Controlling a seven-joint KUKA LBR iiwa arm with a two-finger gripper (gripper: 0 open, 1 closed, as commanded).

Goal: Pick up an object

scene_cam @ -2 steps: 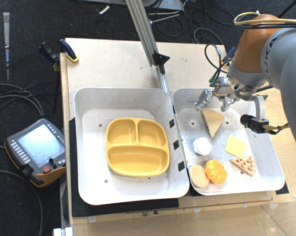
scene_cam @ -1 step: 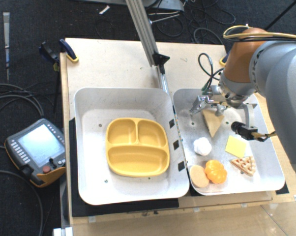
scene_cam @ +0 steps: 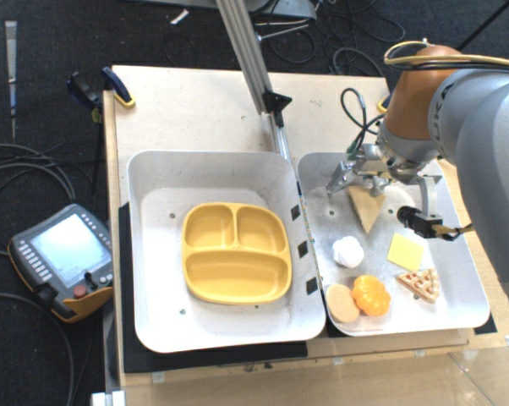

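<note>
- A teach pendant (scene_cam: 62,260) with a lit screen lies on dark floor at nine o'clock, cables trailing around it, likely parked within an operator's reach.
- A pale wooden bench (scene_cam: 187,108) carries two shallow white bins side by side; a slanted metal pole (scene_cam: 246,45) rises from between them toward twelve o'clock.
- The left bin (scene_cam: 153,184) holds one yellow divided tray (scene_cam: 236,253), flat and centred, probably a drop-off spot.
- The right bin (scene_cam: 466,286) holds the pickable items: a tan wedge (scene_cam: 366,210) at its one o'clock, a white ball (scene_cam: 348,251) at centre, a yellow square (scene_cam: 406,251) at three o'clock, a beige round piece (scene_cam: 342,303) touching an orange fruit (scene_cam: 371,295) at six o'clock, and a waffle slice (scene_cam: 418,284) at five o'clock.
- The gripper (scene_cam: 364,180) hangs low over the wedge's upper end, apparently lining up a grasp; whether its fingers are spread or pressed together cannot be told.
- The grey arm (scene_cam: 483,134) enters from three o'clock.
</note>
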